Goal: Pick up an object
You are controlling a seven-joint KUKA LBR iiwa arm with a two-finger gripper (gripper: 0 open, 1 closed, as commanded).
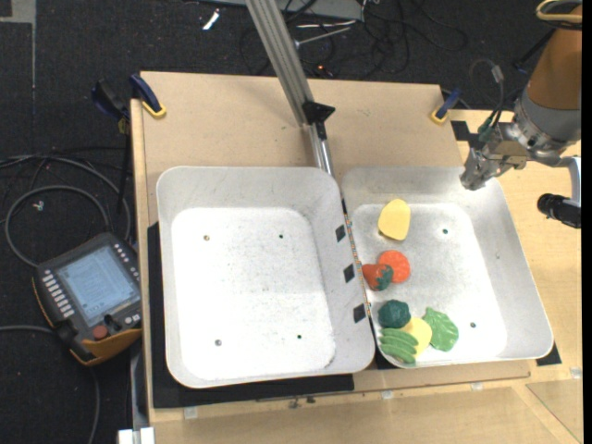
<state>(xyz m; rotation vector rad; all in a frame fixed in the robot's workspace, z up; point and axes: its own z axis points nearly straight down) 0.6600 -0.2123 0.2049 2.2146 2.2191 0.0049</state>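
End effector [475, 176] hung at one o'clock over the right bin [518, 276], grip state unclear; the yellow piece [394, 218] looked like the next reach.

No legible text, labels or numbers; pendant screen [91, 283] too blurred to read.
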